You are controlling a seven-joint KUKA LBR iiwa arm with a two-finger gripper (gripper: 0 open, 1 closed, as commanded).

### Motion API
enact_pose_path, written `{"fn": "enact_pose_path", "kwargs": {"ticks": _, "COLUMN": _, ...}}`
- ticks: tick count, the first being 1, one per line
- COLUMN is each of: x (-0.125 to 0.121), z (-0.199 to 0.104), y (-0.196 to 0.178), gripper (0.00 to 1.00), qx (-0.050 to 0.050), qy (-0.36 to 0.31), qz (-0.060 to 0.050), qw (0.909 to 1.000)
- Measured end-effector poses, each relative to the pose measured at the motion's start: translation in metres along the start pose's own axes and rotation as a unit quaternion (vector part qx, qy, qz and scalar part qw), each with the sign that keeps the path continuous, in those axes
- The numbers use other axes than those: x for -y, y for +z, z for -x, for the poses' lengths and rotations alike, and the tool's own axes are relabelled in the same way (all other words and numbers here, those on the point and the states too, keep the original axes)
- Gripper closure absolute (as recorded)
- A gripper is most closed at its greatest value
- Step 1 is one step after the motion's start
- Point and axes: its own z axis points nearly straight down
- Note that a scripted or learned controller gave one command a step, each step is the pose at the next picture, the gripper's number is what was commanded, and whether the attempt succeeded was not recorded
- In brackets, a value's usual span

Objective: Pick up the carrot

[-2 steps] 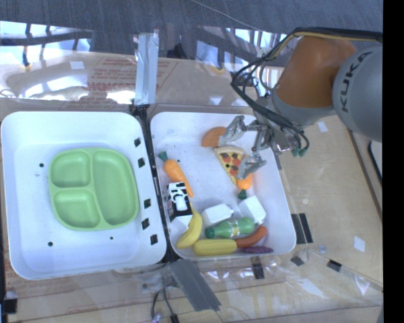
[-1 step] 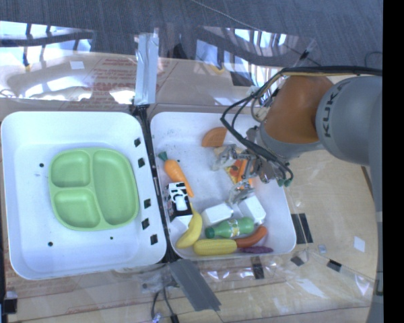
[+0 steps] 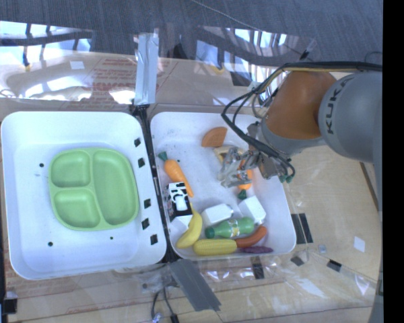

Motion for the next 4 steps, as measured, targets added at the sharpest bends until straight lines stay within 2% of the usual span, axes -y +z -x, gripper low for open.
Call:
{"fn": "enact_pose_path", "kwargs": {"ticks": 1, "x": -0.031, "z": -0.013, "y": -0.056, "gripper": 1.0, "qx": 0.0, "qy": 0.085, "qz": 0.0, "qw": 0.9963}}
{"fn": "enact_pose_path", "kwargs": {"ticks": 2, "x": -0.128, "z": -0.032, "y": -0.089, "gripper": 1.0, "qx": -0.003, "qy": 0.198, "qz": 0.001, "qw": 0.9801}}
{"fn": "enact_pose_path", "kwargs": {"ticks": 3, "x": -0.207, "z": -0.079, "y": -0.088, "gripper": 1.0, "qx": -0.005, "qy": 0.352, "qz": 0.0, "qw": 0.9359}}
{"fn": "enact_pose_path", "kwargs": {"ticks": 4, "x": -0.205, "z": -0.026, "y": -0.126, "gripper": 1.0, "qx": -0.003, "qy": 0.445, "qz": -0.001, "qw": 0.8956}}
